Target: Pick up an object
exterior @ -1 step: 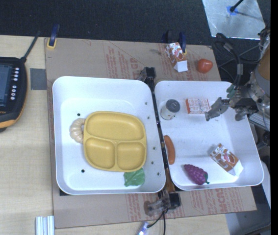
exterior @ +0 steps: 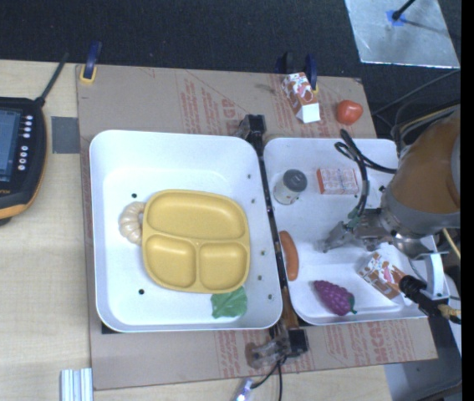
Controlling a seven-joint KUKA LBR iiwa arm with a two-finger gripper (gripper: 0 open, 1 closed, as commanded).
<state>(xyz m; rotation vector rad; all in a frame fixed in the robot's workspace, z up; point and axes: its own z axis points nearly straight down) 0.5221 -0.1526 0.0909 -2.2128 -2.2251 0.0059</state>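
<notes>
Jaws hung low in the right bin, centre-right of frame, apparently spread and pinching nothing. Hot dog lay just left of them, long axis up-down (grape bunch below, snack packet lower right).

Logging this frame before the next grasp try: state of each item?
Yellow tray: flat in left bin, compartments bare.
Hot dog: lying against right bin's left wall.
Grapes: lying in right bin.
Tool: low in right bin, holding nothing visible.
Tomato: outside bins.
</notes>
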